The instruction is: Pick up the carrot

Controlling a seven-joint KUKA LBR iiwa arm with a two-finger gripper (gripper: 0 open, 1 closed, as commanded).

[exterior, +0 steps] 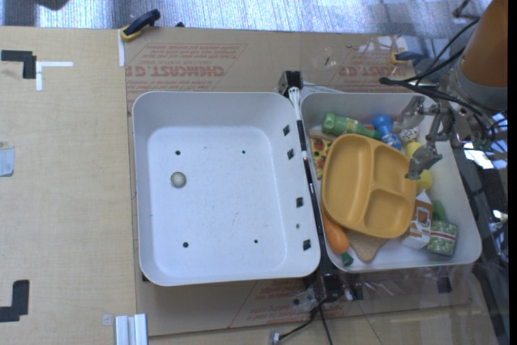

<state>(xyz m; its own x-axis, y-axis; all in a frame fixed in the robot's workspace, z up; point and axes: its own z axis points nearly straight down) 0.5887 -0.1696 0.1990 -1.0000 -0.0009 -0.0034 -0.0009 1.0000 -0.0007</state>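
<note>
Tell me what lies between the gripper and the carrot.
In the camera view, the yellow divided plate lies between the gripper, at the plate's right edge, and the carrot, which pokes out beside its lower left edge.

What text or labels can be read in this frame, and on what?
Cardboard under the bins: large red print, upside down and mirrored, not reliably readable.
Cardboard right of it: more red print, blurred.
Carton in the right bin: printing too small to read.
Green bottle: label unreadable.
</note>
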